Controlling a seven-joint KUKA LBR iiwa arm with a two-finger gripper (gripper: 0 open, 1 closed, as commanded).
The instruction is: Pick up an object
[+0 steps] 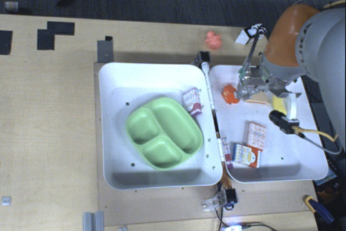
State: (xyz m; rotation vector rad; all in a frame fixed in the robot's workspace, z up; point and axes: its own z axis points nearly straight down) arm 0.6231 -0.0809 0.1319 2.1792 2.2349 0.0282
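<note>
Pincer | state: cannot tell | orange object: touching its left side; right bin

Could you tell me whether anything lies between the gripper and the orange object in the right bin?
Nothing visible does. The gripper sits low in the right bin, right beside the orange object, which lies just to its left in the camera view. The cards lie nearer the camera, clear of that gap.
</note>
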